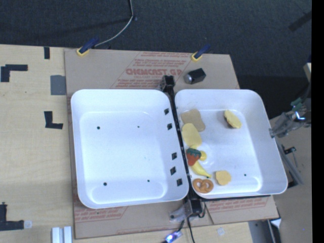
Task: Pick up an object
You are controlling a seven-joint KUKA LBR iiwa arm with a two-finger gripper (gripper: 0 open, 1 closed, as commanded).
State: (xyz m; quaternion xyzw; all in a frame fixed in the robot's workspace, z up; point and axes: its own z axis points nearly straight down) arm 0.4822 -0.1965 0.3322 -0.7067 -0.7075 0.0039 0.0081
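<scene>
L bin (121, 151) sat beside R bin (253, 135), touching. Toys lay in R bin, mostly along its L wall.

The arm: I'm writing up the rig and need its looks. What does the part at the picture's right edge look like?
Little of it can be made out. At the right edge, beside the right bin, sits a small grey metallic piece of the arm, thin and angular, with pale glints. The view is too small and blurred to tell markings, cables or the tool's shape.
</scene>
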